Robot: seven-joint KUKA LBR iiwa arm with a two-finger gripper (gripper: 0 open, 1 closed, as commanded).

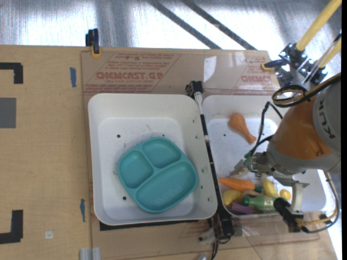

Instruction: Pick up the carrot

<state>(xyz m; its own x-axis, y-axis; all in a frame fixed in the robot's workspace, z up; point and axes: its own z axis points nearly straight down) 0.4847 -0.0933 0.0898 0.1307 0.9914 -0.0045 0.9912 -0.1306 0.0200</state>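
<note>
Reaching in from the right, the arm hangs low over the right bin, its hand just above the toy pile. Carrot lies flat near the bin's front left, touching a yellow piece and a green one. Hand's grip is probably spread, can't tell; teal plate in left bin.

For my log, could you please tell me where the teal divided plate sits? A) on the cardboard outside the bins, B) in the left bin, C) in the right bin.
B: the teal divided plate lies flat inside the left bin, away from the toy food.
</note>
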